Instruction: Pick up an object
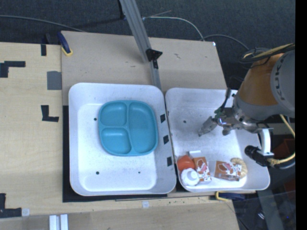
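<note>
My gripper (213,130) hangs over the middle of the right bin (192,104), above bare white floor. Its two fingers stand apart, so it is open, with nothing between them. Along the bin's front wall lie the objects: an orange-red round piece (185,163), a white capped item (190,176) just in front of it, a red and white packet (202,169), and a brown and red packet (231,169) further right. All of them sit clear of the gripper, nearer the front edge.
The left bin (81,143) holds a teal divided plate (128,127). A grey metal post (136,25) slants in from the top toward the gap between the bins. The arm's orange band (259,85) and cables (268,157) crowd the right bin's right side.
</note>
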`<state>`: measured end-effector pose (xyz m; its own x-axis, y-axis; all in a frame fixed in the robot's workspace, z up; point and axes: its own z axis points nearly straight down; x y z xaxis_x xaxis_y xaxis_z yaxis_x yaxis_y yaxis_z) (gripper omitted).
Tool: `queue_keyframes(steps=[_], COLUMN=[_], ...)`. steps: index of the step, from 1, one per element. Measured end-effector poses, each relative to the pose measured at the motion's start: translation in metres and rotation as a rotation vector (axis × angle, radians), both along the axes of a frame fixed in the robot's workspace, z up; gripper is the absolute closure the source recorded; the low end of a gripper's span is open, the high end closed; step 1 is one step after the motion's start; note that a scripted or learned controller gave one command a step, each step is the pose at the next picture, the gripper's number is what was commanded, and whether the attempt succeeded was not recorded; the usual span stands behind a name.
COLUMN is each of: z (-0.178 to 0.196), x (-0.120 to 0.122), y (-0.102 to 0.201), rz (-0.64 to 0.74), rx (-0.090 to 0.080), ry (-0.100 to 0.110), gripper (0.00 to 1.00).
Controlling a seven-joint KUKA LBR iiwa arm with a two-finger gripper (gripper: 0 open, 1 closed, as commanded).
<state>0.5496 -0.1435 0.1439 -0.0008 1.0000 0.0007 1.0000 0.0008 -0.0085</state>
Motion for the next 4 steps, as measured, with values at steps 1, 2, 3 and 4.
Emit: queue_keyframes(steps=[1,2,3,4], z=[-0.054,-0.041,0.005,0.068], x=[-0.002,-0.001,-0.008,-0.01], y=[0.001,0.002,0.004,0.004], rz=[0.0,0.002,0.0,0.001], rx=[0.0,0.001,-0.001,-0.002], ry=[-0.002,-0.005,-0.011,-0.014], gripper=[0.0,1.0,1.0,1.0])
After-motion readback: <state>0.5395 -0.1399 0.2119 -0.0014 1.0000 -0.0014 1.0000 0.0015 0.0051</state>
